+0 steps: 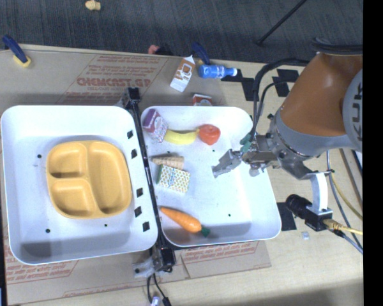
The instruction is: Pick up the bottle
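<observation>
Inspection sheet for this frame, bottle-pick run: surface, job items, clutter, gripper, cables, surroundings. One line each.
Surface: bench covered in printed cardboard, bearing a left bin and a right bin side by side.
Job's things: blue bottle lying on its side on the bench, beyond the right bin, outside both bins.
Clutter: yellow divided plate in left bin; banana, tomato, carrot, purple carton, patterned box in right bin; small milk carton beside the bottle.
Grippers: gripper over the right bin, nothing seen between its fingers.
Cables: black cable looping by the arm; yellow-tipped cable at right.
Surroundings: dark carpet, a small yellow object on it.
</observation>
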